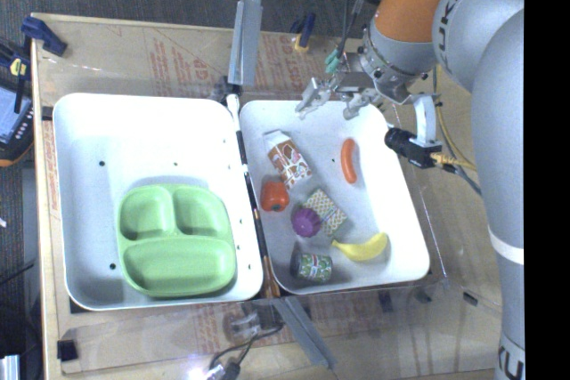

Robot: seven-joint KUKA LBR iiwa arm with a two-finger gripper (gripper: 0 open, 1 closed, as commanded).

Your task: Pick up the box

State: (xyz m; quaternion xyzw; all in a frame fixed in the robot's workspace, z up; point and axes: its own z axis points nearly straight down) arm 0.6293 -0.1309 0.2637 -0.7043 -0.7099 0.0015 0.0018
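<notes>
A white and brown box [288, 158] lies on its side in the back left part of the right bin [405, 218]. A smaller checkered box [324, 208] lies near that bin's middle, touching a purple ball [305, 222]. My gripper [331, 102] hangs over the right bin's back edge, above and to the right of the white and brown box. Its fingers are spread open and hold nothing.
The right bin also holds an orange sausage-shaped piece [349, 161], a red-orange item [274, 196], a banana [362, 247] and a green can [312, 265]. A green divided tray [175, 238] sits in the left bin [89, 156]. The arm stands at the right.
</notes>
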